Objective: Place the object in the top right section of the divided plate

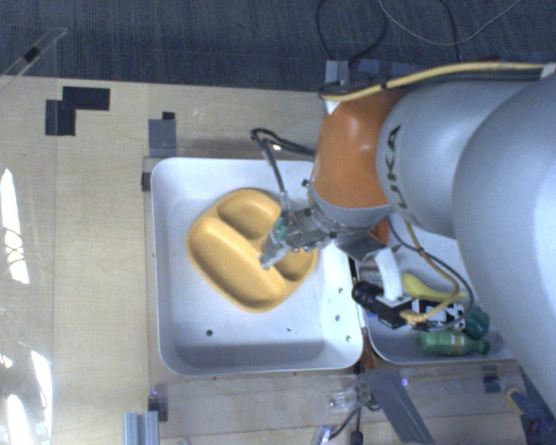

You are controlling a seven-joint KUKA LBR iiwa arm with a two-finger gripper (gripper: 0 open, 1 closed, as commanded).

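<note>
Where the arm reaches over the left bin (181,341), the gripper (280,244) (finger spread unreadable) hovers at the yellow divided plate (232,248).

Pale wooden bench (83,276), dark carpet (167,17)

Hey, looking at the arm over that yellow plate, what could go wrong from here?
The pincer hangs low over the yellow divided plate; descending further might press or shove it. The arm blocks most of the right bin, so anything nudged there may go unnoticed.
</note>
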